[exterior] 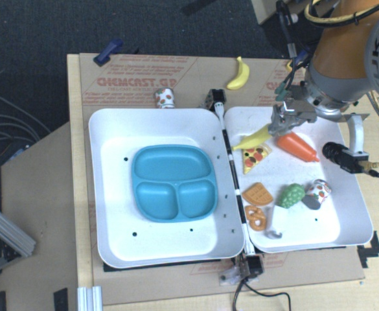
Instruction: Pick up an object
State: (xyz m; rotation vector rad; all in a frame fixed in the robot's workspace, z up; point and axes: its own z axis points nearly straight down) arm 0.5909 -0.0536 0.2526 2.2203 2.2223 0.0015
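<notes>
Cardboard-topped bench (195,76), two white bins (105,173) side by side, yellow banana (238,75), small cup (165,98)

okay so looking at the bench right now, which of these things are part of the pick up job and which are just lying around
Part of the job:
end effector
carrot
pizza slice
green toy
pretzel
right bin

Just lying about:
banana on the bench behind the bins
blue divided plate in the left bin
blue clip

Bench on dark carpet, seen from above

A pale board (195,76) printed with red lettering tops the bench, over dark blue-grey carpet (40,24). Grey cables (8,125) loop across the floor at left, near a metal rail (8,229) at the lower left corner. Light is even and soft.
</notes>
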